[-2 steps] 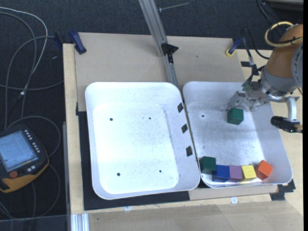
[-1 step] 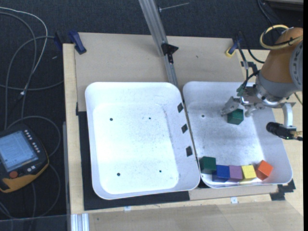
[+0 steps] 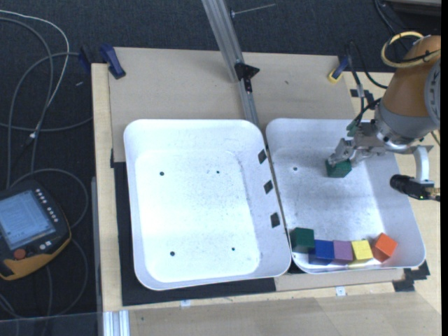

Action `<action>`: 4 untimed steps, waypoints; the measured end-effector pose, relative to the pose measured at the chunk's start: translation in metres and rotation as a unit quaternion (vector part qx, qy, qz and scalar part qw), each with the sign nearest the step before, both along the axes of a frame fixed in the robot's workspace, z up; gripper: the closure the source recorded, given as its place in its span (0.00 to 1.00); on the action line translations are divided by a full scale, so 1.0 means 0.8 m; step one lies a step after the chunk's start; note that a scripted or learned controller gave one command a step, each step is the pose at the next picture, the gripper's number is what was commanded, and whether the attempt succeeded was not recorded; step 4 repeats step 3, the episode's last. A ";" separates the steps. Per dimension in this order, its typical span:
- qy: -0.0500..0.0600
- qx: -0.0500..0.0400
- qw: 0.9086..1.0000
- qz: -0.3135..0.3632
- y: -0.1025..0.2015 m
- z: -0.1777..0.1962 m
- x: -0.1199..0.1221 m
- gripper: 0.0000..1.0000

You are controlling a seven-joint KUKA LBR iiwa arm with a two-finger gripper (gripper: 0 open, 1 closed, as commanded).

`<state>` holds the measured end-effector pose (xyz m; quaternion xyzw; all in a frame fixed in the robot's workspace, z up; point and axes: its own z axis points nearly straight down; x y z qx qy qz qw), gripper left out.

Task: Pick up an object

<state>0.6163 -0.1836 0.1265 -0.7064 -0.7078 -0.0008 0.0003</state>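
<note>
My gripper [image 3: 341, 161] reaches down into the back half of the right bin [image 3: 392, 208] from the right. A small green block [image 3: 338, 169] sits at its tips, and the grey fingers [image 3: 344, 150] are closed on the block's top. The block is at or just above the bin floor; I cannot tell which. Along this bin's front wall lies a row of blocks: dark green [image 3: 302, 239], blue [image 3: 324, 250], purple [image 3: 342, 250], yellow [image 3: 361, 250] and orange [image 3: 384, 246].
The left bin [image 3: 140, 187] lies beside the right one, with black clips [image 3: 268, 186] on the shared wall. A slanted metal pole [image 3: 222, 37] rises behind the bins. Blue clamps [image 3: 112, 60] hold the bench's back corners. A teach pendant [image 3: 26, 222] lies on the floor at left.
</note>
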 end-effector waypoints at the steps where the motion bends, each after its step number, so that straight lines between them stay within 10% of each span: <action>1: -0.005 -0.002 1.000 0.002 0.089 -0.029 0.048 1.00; 2: -0.004 0.001 1.000 0.003 0.205 0.098 0.017 1.00; 3: 0.004 0.002 1.000 0.003 0.301 0.091 -0.049 1.00; 4: 0.004 0.002 1.000 0.003 0.301 0.091 -0.049 1.00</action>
